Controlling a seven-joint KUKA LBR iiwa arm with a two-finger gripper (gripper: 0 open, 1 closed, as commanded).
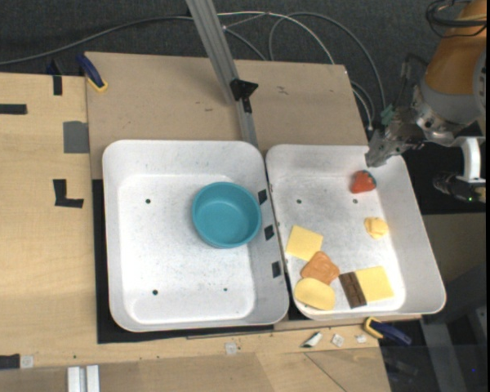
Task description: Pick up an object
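Note:
My gripper (376, 155) hangs over the far right corner of the right bin (416, 219), just above and right of a small red object (363, 183). Nothing shows between it and the red object. Further toward the front lie a small pale yellow piece (376, 228), a yellow square (304, 242), an orange-brown piece (320, 267), a yellow oval (314, 294), a dark brown bar (352, 289) and another yellow square (375, 283).
A blue bowl (225, 214) sits in the left bin (131, 243). A grey metal pole (220, 47) slants up from between the bins' far edges. Cables (310, 31) run across the back.

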